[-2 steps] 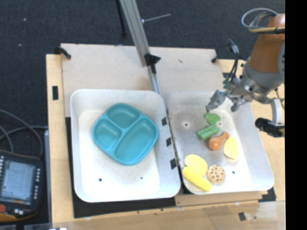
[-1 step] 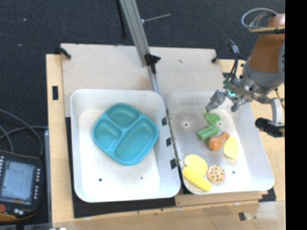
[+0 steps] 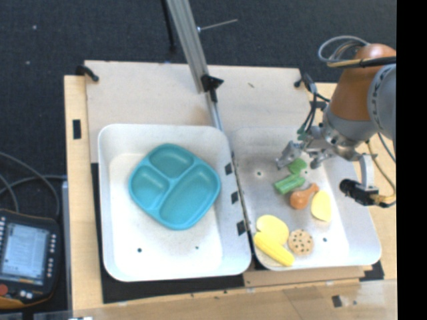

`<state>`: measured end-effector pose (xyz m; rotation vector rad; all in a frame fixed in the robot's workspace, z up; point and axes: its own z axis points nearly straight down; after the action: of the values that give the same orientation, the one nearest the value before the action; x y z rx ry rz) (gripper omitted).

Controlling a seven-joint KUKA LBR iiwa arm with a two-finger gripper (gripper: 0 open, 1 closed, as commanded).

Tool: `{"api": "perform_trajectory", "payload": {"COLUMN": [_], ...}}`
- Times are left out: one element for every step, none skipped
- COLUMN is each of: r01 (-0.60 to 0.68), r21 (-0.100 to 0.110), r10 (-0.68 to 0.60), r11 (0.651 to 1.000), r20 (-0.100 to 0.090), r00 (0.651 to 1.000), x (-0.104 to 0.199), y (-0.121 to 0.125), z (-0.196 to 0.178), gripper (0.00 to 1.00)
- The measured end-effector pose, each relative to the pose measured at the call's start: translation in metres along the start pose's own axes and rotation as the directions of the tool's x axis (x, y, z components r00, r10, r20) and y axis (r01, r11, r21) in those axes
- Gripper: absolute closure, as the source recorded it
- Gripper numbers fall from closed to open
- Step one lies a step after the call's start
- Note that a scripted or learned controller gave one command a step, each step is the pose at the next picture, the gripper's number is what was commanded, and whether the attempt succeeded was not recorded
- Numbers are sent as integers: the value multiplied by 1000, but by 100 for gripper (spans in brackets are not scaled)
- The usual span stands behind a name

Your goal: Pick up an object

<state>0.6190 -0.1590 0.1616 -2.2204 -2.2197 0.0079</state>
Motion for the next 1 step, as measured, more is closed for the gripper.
{"api": "perform_trajectory", "payload": {"r01": [2], "r21": [-1], "r10": [-2], "r11": [1000], "r20": [0], "r00": [1000], "x": [8], "y": [1], "z": [53], "gripper": [0]}}
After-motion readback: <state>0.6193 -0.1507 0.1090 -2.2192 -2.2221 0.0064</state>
